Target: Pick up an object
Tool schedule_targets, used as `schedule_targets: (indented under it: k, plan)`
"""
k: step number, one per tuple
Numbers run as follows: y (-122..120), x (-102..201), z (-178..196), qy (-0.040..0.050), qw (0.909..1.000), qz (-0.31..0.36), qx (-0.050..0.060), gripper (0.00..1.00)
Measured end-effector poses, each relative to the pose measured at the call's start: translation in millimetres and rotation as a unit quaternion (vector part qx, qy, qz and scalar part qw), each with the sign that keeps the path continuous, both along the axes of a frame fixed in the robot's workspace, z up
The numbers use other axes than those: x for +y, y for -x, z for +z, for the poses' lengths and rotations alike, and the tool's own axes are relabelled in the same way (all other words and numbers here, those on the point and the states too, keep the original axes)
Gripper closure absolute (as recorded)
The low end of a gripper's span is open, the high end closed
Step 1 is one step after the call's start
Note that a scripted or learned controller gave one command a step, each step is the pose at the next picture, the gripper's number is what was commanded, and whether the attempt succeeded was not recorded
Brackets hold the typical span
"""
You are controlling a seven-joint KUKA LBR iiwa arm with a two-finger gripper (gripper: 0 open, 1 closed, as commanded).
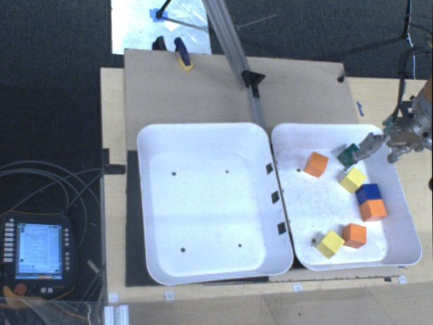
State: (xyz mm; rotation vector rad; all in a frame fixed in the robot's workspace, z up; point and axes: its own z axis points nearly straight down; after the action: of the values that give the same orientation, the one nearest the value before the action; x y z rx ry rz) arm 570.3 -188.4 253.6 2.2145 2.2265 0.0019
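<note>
Gripper (380,150) hangs over the right bin's (399,252) far edge, prongs spread, near a green block (347,156); matte cubes scattered below.

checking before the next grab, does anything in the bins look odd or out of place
Nothing looks spilled or damaged. The blocks all lie inside the right bin, loosely scattered. One thing stands out: an orange block and a blue block sit pressed together, which could hamper a clean grab. The claw hovers by a green block.
</note>
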Motion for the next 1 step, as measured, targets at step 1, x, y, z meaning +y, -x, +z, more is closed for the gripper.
schedule_targets:
  k: [1]
  plan:
    - [0.0,0.1,0.0,0.0,1.0,0.0,0.0,0.0]
